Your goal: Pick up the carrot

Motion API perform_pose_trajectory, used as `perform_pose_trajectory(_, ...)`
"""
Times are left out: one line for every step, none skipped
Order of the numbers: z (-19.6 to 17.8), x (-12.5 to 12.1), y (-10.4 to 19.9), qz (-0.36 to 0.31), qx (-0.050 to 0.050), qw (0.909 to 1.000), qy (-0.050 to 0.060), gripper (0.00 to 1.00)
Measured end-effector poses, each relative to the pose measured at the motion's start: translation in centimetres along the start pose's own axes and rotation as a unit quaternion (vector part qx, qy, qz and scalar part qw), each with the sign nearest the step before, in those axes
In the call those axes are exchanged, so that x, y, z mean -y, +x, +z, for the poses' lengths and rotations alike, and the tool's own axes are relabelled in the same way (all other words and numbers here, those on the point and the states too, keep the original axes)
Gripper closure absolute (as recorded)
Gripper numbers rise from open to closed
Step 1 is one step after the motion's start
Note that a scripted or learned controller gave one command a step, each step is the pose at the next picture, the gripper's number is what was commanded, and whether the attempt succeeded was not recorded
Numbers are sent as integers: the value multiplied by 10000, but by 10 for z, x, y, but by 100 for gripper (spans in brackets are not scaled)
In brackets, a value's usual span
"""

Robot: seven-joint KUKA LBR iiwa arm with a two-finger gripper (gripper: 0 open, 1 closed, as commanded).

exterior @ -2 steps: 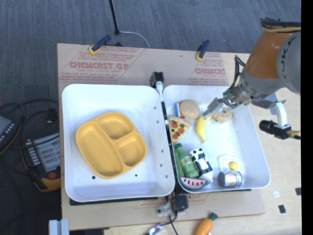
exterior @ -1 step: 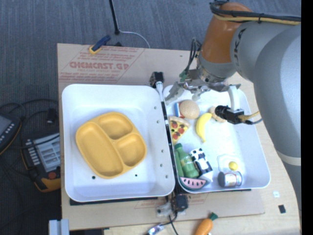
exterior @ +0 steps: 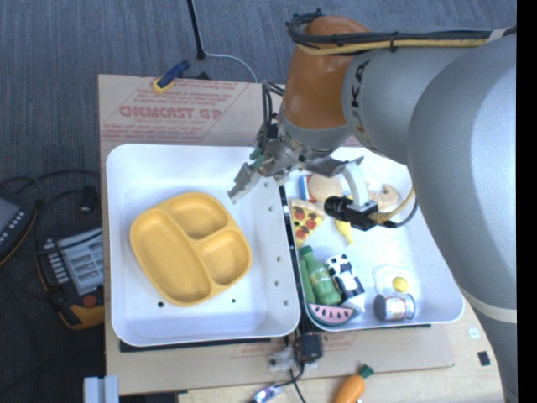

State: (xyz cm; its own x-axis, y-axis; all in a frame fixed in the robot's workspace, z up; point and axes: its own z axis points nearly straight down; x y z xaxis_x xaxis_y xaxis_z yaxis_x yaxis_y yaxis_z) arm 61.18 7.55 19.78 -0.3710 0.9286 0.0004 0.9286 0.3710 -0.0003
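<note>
The carrot (exterior: 351, 387), orange with a green top, lies on the brown board in front of the right bin, outside both bins, near the view's bottom edge. My gripper (exterior: 248, 179) hangs over the back right part of the left bin (exterior: 126, 309), close to the wall between the bins. It is far from the carrot, and I see nothing held in it.
A yellow divided plate (exterior: 191, 246) lies in the left bin. The right bin (exterior: 445, 300) holds a pizza slice (exterior: 306, 219), a green bottle (exterior: 317, 277), a watermelon slice (exterior: 336, 314), a can (exterior: 394, 307), a banana (exterior: 343, 230) and other toys. Cables and a clip (exterior: 289, 358) lie near the carrot.
</note>
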Motion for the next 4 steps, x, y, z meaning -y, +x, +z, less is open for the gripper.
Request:
perform_pose_trajectory(14, -30, -78, -151, 15, 9999, 1, 0)
perform_pose_trajectory(14, 87, -95, -1826, 7, 9832, 2, 0)
perform_pose_trajectory(-85, 98, -142, -2741, 19, 9617, -10, 0)
perform_pose_trajectory(14, 20, -48, -2758, -1, 9612, -2, 0)
